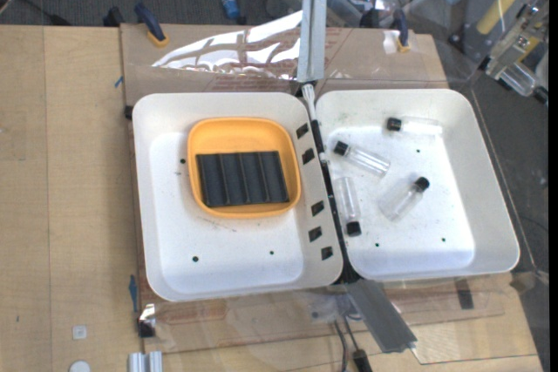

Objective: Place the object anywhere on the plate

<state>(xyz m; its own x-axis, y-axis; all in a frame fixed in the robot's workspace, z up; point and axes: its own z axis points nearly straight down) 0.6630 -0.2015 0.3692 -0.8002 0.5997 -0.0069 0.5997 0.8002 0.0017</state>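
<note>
Camera view: four clear vials in the right bin, plate in the left.

Orange plate (244, 165) sat in the left bin (166, 257) on the desk (61, 187), carrying a black ribbed insert (242, 179). Right of the plate, across the divider, lay four capped vials in the right bin (453, 248): one farthest (410, 126), one nearest (359, 158), one upright-lying (349, 203), one slanted (405, 196). End effector state: cannot tell.

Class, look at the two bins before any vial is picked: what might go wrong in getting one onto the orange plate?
1. The clear vials are see-through and round, so a grasp may miss or slip.
2. One vial lies close to the right bin's left wall, leaving little finger room.
3. The ribbed black insert covers much of the orange plate; a vial might roll.
</note>
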